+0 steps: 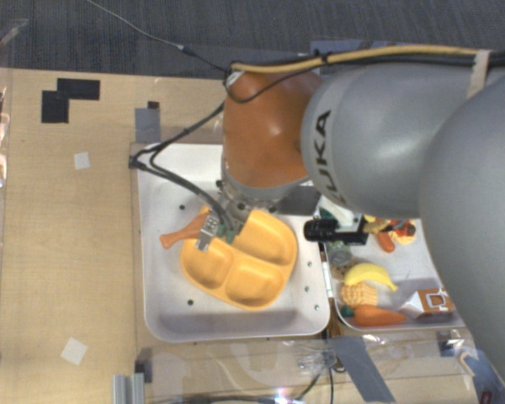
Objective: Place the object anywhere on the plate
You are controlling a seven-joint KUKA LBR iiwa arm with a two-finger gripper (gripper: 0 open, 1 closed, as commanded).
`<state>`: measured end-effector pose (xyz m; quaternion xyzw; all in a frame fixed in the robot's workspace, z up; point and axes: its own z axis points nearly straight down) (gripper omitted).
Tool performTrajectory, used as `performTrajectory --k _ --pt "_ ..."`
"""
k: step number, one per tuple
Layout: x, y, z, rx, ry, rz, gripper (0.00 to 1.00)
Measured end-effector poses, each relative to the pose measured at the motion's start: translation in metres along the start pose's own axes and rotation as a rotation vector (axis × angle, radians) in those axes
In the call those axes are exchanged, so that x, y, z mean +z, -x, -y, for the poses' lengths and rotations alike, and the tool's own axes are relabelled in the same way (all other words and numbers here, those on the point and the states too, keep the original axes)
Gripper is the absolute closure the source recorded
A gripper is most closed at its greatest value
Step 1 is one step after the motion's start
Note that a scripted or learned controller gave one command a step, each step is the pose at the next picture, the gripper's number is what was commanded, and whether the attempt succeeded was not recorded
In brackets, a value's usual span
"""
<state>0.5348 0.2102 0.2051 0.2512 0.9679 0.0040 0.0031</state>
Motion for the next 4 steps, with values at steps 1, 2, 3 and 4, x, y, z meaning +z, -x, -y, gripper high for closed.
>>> performTrajectory --k 1,2,3,4 --pt "-0.009 -0.017 -0.02 -0.031 -0.004 -0.001 1.0" --pt "-0.021 -0.015 -0.021 -0.029 0.002 0.003 1.0" --pt "-0.025 -0.026 -0.015 -0.555 -0.002 0.0 1.0" --pt "-0.025 -0.026 -0.015 -0.555 -0.002 0.0 0.0"
